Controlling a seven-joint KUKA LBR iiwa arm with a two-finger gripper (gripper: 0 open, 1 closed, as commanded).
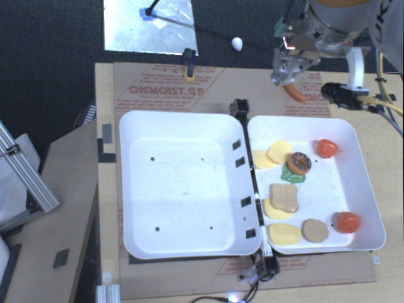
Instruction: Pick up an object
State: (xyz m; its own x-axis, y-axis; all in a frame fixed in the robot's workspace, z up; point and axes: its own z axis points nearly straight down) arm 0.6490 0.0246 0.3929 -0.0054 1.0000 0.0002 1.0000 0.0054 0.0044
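Observation:
My gripper [289, 79] hangs high over the bench behind the right bin [363, 169], under the grey arm with its orange band. A small orange sausage-shaped piece [295, 93] pokes out from between its fingers, so it is shut on that piece. In the right bin lie a chocolate doughnut [299, 163] on a green leaf [291, 175], a slice of toast [285, 197], a brown round biscuit [314, 230], two red tomatoes [326, 148] [348, 221] and several yellow slices [279, 151].
The left bin [129, 169] sits beside the right one, joined by a black hinge strip [247, 175]. Cardboard [164, 84] lies under both. A black cable fitting [344, 95] juts out right of the gripper. A shiny plate [148, 17] and a white ball [237, 43] lie behind.

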